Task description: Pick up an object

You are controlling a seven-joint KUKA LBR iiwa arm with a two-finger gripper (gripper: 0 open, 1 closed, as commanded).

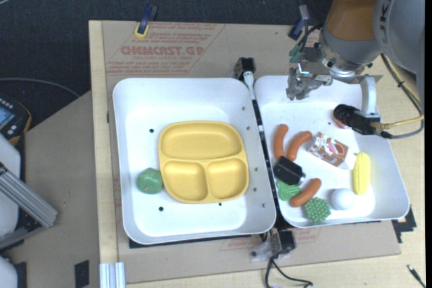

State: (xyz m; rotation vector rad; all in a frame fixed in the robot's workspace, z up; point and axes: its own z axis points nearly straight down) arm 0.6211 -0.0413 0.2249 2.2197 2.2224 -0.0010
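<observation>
Camera view looks down on two white bins, and the gripper (298, 92) hangs over the top corner of the right bin (398, 175) with nothing between its fingers, which sit close together. Below it in that bin lie three sausages (280, 138), a yellow corn cob (362, 173), a white ball (343, 199), a green bumpy toy (316, 210) and a small wrapped packet (330, 149). The left bin (131, 145) has a yellow tray (202, 160) with a green ball (150, 181) just beside it.
</observation>
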